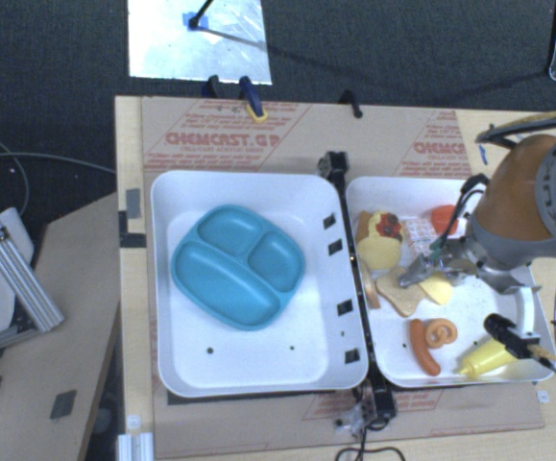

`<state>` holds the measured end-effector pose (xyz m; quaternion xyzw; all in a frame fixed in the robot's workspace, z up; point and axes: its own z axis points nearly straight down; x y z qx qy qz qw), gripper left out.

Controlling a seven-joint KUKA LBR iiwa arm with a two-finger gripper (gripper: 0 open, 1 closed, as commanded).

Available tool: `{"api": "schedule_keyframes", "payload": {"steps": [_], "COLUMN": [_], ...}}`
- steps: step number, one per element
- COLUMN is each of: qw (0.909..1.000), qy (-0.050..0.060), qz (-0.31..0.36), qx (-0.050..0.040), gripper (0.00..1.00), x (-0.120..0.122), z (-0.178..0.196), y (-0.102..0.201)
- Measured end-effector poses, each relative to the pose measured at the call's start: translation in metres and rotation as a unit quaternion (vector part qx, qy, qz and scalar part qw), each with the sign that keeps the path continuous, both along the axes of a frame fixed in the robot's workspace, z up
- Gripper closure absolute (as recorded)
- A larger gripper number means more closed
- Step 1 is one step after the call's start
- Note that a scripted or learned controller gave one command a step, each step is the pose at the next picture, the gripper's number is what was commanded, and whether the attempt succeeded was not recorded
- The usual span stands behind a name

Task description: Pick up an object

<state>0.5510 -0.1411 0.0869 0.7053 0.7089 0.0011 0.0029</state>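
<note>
One blue tray (238,265); two white bins (191,200); one sausage (424,347).

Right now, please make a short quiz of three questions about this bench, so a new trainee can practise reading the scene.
1. True or false: the blue divided plate lies in the left bin.
2. Which bin is the gripper reaching into?
A. the left bin
B. the right bin
C. neither
3. Fill in: the yellow squeeze bottle lies near the ____ right corner of the right bin, beside the sausage.

Key:
1. True.
2. B; it sits low among the toy food, by the slice of toast.
3. Lower.
</note>
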Motion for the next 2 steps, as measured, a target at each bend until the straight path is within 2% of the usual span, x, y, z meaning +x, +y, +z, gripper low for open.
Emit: {"api": "schedule_keyframes", "payload": {"steps": [1,2], "qw": [1.0000,0.9999], "qy": [-0.002,-0.004], "qz": [0.000,0.008], "qx": [0.0019,0.0045], "gripper": [1.00,1.00], "x": [0.001,0.034], "z": [0.011,0.103], "y": [0.001,0.164]}}
